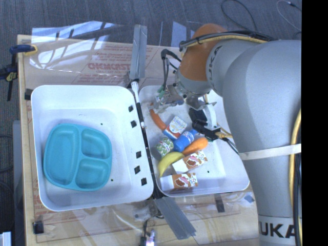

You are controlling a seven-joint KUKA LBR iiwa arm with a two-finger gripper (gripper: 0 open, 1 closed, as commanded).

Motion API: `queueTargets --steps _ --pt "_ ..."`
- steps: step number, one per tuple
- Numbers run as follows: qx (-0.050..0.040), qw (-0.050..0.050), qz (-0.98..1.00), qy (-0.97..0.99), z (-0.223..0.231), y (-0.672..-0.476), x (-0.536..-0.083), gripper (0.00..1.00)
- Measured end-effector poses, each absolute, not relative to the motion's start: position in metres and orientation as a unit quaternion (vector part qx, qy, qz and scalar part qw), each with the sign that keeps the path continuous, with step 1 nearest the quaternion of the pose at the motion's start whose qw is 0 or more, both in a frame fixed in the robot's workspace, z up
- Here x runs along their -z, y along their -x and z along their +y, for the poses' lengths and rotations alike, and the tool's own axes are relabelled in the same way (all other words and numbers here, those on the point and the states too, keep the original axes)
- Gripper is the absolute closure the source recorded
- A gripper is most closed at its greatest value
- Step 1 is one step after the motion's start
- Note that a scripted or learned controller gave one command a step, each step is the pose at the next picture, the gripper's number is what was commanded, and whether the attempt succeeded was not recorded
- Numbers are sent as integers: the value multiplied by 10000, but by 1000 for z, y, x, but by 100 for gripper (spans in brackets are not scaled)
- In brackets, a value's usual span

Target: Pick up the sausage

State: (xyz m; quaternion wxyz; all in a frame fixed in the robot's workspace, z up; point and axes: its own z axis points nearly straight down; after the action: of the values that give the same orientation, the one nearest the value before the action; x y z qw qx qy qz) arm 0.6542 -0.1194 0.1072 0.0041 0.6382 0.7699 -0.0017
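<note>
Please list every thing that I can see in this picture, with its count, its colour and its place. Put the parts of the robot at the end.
bins: 2, white, side by side on the bench
divided plate: 1, turquoise, in the left bin
sausage: 1, orange-red, upper left of the right bin
carrot: 1, orange, middle of the right bin
banana: 1, yellow, below the carrot
small can: 1, green and white, beside the banana
blue bottle: 1, blue, beside the carrot
printed packets: 3, white and brown, right bin
arm: 1, grey with orange band, over the right bin
tool: 1, dark metal, above the sausage
</note>
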Motion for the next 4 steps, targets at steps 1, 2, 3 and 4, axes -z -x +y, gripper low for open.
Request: queueTargets --steps 1,2,3,4 --pt "17 50 7696 -6385 -120 -654 -108 0" --pt "19 48 7706 -6372 -120 -655 -118 100" --pt "4 1 6874 -7263 -116 -657 -121 100" --pt "3 -1 6875 -7262 -116 -657 -121 0"
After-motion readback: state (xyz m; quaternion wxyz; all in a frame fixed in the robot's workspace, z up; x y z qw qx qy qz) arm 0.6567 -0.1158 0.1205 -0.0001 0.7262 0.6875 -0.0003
